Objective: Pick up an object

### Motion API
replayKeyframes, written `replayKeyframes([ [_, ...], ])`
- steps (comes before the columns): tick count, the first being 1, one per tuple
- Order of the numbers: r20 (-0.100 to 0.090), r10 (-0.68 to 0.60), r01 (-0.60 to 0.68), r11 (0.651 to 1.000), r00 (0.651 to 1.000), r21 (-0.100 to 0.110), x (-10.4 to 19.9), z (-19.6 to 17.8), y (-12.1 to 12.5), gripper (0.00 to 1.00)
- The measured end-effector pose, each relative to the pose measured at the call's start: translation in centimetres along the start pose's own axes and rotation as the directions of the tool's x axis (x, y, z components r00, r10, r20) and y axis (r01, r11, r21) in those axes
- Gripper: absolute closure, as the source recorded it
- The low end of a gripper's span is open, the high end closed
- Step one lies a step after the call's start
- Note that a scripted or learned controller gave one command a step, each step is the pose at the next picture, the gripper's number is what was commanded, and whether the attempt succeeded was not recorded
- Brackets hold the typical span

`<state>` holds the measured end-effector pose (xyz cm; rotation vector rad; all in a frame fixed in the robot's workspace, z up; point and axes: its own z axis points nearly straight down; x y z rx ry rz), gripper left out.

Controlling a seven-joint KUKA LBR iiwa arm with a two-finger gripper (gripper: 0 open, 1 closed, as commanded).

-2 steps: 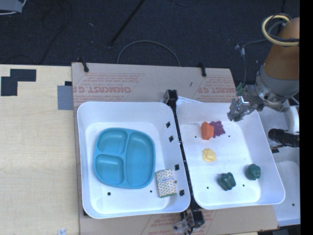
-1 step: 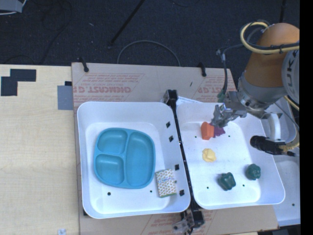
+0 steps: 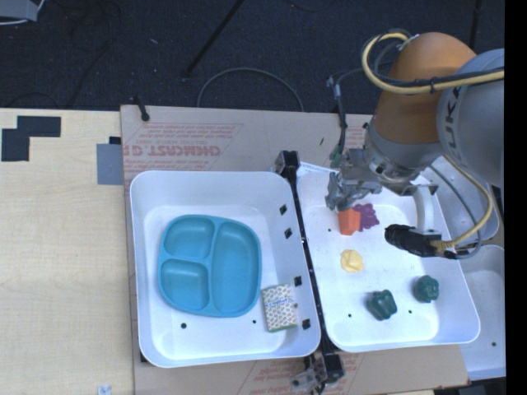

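From my remote station, I see the arm (image 3: 428,97) reaching into the right bin (image 3: 461,323), its gripper (image 3: 344,197) low over an orange block (image 3: 349,221) that touches a purple piece (image 3: 366,215); I cannot tell how the hand is set. A yellow piece (image 3: 352,260) and two green ones (image 3: 381,304) (image 3: 426,288) lie nearer me. The left bin (image 3: 148,188) holds a blue tray (image 3: 210,265) and a small card (image 3: 279,307).
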<state>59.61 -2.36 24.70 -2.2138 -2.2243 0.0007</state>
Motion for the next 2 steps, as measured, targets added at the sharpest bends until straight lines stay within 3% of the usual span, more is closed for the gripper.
replayKeyframes([
  [2,0.001,0.001,-0.001,1.000,1.000,0.004,9.9,2.8,-0.2,1.00],
])
